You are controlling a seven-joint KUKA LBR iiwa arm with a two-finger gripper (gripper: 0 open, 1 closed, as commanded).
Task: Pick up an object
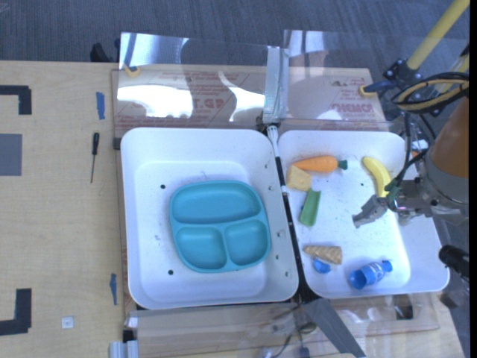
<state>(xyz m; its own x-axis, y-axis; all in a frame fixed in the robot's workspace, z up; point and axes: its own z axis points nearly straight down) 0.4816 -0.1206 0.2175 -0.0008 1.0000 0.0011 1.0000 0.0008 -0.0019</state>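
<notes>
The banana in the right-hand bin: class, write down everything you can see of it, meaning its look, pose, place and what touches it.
The banana is small, plain yellow and smooth, and looks like a plastic toy. It is curved and lies flat on the floor of the right bin, near the far right corner, one end pointing toward the back wall and the other toward the gripper. The gripper sits just in front of its lower end; I cannot tell whether they touch. The carrot lies apart, to its left.

arm (455,162) cut by right edge | banana (378,174) lower end hidden (behind cables)
</notes>
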